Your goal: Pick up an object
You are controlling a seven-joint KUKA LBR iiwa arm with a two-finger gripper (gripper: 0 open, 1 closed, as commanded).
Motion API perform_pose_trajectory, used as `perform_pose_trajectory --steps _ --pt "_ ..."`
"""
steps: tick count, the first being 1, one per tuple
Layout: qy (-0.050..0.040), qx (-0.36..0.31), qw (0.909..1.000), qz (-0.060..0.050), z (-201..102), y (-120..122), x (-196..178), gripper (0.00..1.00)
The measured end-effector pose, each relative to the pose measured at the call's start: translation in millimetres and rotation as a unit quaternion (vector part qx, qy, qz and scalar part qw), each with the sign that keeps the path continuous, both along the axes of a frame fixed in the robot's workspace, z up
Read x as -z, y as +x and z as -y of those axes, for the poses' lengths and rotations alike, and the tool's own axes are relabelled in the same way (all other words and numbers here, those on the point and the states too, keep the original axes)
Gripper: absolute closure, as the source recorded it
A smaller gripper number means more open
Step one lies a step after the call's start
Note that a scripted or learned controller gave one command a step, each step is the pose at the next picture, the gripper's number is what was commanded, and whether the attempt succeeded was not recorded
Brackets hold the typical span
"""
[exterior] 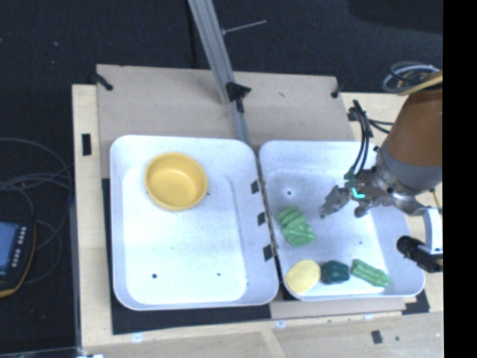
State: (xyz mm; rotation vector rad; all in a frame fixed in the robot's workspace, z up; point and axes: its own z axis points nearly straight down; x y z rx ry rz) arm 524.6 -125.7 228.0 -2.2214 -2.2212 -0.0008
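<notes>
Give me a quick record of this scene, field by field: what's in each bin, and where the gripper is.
left bin: yellow bowl, upright, near the far left corner
right bin: light green ridged object, yellow round object, dark green object, green elongated object
gripper: over the right bin, above bare floor, nothing seen between its fingers
arm: enters from the right

We appear to be in a robotics lab: a plywood bench (298, 88) carries two white bins (127, 200), with loose cables (30, 170) and a control pendant (13, 252) alongside
</notes>
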Motion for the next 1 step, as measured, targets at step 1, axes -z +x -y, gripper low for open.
perform_pose_trajectory --steps 1 --pt "0.0 0.0 1.0 0.0 0.0 0.0 0.0 0.0"
